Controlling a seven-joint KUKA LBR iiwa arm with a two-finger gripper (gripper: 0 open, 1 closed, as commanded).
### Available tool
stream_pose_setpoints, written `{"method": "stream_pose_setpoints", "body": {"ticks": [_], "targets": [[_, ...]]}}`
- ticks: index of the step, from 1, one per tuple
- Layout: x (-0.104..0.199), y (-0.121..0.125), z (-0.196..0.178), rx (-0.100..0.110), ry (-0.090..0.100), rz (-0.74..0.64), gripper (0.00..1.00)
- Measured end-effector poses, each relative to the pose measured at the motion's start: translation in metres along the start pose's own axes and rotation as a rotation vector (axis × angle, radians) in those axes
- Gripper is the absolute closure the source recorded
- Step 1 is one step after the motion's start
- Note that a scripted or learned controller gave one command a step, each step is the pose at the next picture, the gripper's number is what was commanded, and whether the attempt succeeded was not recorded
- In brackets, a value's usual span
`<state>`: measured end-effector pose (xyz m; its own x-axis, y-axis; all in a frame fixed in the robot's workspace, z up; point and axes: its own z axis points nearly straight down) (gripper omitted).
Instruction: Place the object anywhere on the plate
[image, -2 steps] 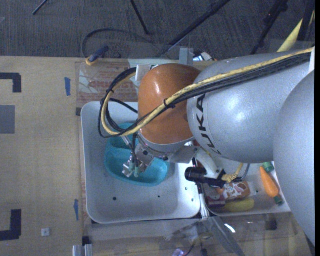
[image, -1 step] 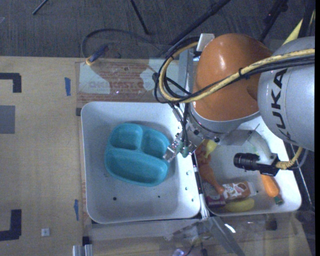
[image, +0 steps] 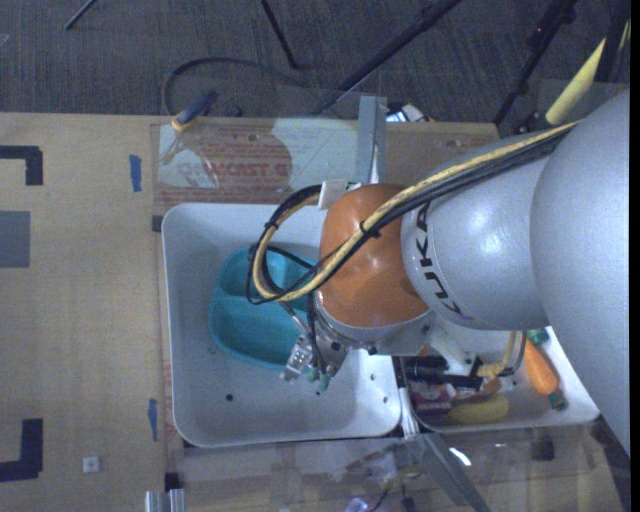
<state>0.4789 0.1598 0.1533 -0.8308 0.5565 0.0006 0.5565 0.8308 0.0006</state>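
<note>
From the overhead camera view, the big grey arm with the orange band (image: 370, 265) reaches in from the right and hangs over the left shallow white plastic bin (image: 190, 400), covering a good chunk of it. The round teal plate (image: 245, 320) sits in the middle of that bin, toward its right wall, and the wrist hides its right part.

My read is that this is the placing step: the claw (image: 308, 368) hovers right at the plate's lower right rim, close to the bin floor. Whether there's an object in it, honestly can't tell; the tip is small and blurry, and I can't make out how wide it is either.

The right white bin (image: 560, 395) holds an orange carrot-shaped toy (image: 541, 370) and a yellow banana-like piece (image: 480, 410) near its front edge.

If it does carry something, the next move needs a shift inward over the plate before letting go.
</note>
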Motion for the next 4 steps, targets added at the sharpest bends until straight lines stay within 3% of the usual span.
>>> {"method": "stream_pose_setpoints", "body": {"ticks": [1,2,3,4], "targets": [[0.036,0.055,-0.185,-0.002,-0.003,0.02,1.0],[0.036,0.054,-0.027,-0.001,-0.001,-0.206,1.0],[0.036,0.055,-0.07,-0.004,-0.005,-0.714,1.0],[0.032,0.057,-0.09,-0.004,-0.004,-0.393,1.0]]}}
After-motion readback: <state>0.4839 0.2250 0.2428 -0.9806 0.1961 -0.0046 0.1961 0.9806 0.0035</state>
